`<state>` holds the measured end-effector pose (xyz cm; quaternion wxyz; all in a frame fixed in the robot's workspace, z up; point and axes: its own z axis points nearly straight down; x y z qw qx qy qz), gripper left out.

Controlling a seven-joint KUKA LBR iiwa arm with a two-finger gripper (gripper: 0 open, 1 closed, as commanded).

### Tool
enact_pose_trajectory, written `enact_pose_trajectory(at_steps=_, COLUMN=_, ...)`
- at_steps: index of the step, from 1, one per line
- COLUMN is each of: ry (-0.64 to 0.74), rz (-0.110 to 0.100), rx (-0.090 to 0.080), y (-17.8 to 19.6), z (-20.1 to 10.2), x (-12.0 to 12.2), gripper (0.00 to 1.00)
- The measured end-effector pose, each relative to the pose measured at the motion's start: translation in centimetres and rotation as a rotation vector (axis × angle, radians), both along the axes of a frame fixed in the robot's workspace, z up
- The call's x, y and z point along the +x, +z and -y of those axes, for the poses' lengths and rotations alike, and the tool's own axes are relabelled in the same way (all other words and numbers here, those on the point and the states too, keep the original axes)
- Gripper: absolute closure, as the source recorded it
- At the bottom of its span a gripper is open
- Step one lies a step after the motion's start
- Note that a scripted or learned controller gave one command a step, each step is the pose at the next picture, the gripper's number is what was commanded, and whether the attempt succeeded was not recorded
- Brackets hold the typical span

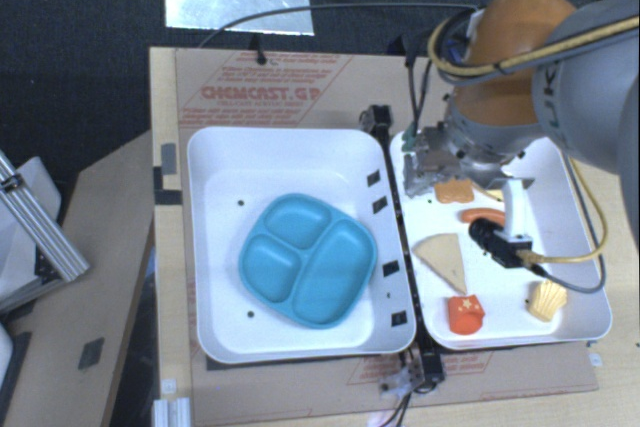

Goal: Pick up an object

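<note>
Several small toy foods lie in the right-hand shallow white bin (pixel 585 315), any of which could serve as the object to pick. Nearest the tool is a small flat orange-tan piece (pixel 455 191) at the bin's upper left, with a slim red-orange sausage-shaped piece (pixel 483 214) just below it. Further down lie a pale tan wedge shaped like a cheese slice (pixel 443 259), a small red-orange block (pixel 465 314) and a pale yellow ridged piece (pixel 546 299). The tool (pixel 428 165) hangs low over the bin's upper left corner, close to the orange-tan piece; whether it is open or closed I cannot tell, and nothing is visibly gripped. The grey arm with its orange band (pixel 515 35) reaches in from the right. The left-hand white bin (pixel 215 165) holds a blue three-compartment plastic plate (pixel 308 259). Both bins sit on a cardboard-covered surface (pixel 260 90). This looks like the approach step, before any grasp. The next move likely calls for settling squarely over one piece and closing on it without pushing it against the bin wall.
</note>
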<state>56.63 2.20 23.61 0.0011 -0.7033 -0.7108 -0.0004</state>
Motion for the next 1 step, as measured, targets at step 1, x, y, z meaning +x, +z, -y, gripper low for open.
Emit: enact_pose_trajectory(at_steps=1, ry=-0.001, rz=-0.002, rx=0.0, y=-1.36, z=-4.43, x=-2.65, gripper=1.0)
